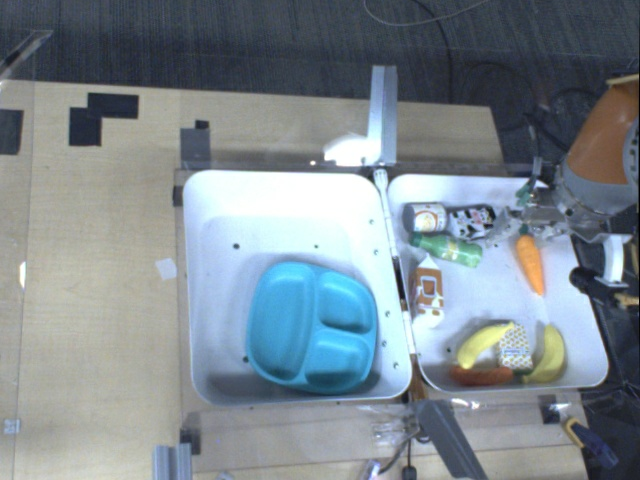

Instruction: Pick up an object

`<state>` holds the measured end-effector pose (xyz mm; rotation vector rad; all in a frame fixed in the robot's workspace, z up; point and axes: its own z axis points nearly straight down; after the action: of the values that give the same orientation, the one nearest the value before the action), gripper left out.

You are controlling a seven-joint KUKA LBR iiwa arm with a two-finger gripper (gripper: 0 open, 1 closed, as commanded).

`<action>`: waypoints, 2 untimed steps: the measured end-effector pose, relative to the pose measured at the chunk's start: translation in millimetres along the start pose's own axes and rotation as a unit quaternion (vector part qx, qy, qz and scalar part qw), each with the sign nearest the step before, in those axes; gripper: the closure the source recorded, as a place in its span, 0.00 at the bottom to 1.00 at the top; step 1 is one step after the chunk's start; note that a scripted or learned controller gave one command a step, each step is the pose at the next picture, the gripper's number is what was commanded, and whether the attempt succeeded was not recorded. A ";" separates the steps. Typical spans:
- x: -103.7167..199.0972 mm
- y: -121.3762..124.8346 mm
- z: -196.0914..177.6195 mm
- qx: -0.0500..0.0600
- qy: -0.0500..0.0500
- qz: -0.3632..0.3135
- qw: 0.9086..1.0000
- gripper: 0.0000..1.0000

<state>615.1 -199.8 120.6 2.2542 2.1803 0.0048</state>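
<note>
The arm (610, 153) leans in from the right over the right bin (596, 368), its orange band above the bin's far corner. The gripper (535, 208) sits low by the bin's right wall, just above the top of a carrot (531, 263); whether the claw is apart or together cannot be told from here, and nothing can be seen clamped in it.

Nothing has been lifted yet, by the look of it. Every candidate lies in the right bin: a small tin (425, 217) and a black-and-white pack (470, 219) along the far side, a green bottle (447, 250) just below them, a white-and-brown carton (428, 294) by the dividing wall. At the near side a banana (482, 341) and a second banana (548, 355) flank a patterned pack (515, 348), with a red piece (482, 375) touching the first.

The left bin (215, 268) holds a blue divided tray (312, 326), well apart from the arm.

The carrot seems the likeliest target, being nearest the gripper. Still to come: closing on an object and raising it clear. The whole pick appears to remain ahead.
</note>
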 end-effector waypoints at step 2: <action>1.0 -9.9 19.3 -0.006 -0.001 -0.138 0.990 1.00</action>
<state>605.3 -198.5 101.3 1.9250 2.4630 0.0142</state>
